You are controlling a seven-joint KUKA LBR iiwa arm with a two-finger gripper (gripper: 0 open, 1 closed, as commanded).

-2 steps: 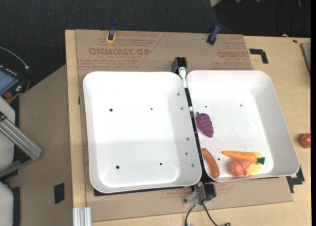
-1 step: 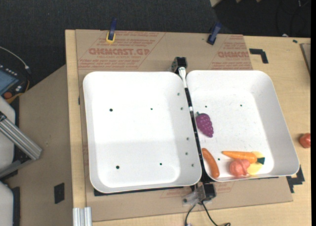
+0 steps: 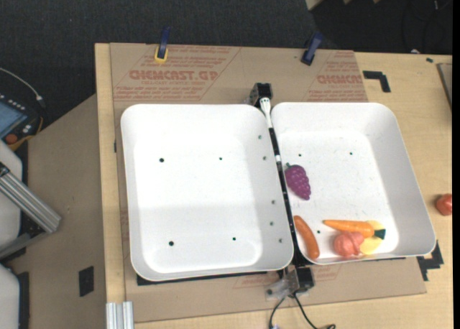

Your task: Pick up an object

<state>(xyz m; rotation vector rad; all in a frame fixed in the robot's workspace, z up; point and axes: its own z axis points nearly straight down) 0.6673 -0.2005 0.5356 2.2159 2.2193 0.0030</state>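
Note:
The right bin (image 3: pixel 374 133) holds several toy foods near its front and left wall. A purple grape bunch (image 3: pixel 297 180) lies against the left wall. In front of it an orange-red sausage-shaped piece (image 3: pixel 306 237) lies along the wall. An orange carrot (image 3: pixel 349 226) lies flat near the front edge, with a pink lumpy piece (image 3: pixel 346 244) and a small yellow piece (image 3: pixel 369 246) just in front of it.
The left bin (image 3: pixel 144 177) sits beside the right one on a brown board (image 3: pixel 215 69), held by a yellow clamp (image 3: pixel 162 52) and a blue clamp (image 3: pixel 312 48). A small orange-red object (image 3: pixel 443 205) lies on the bench right of the bins.

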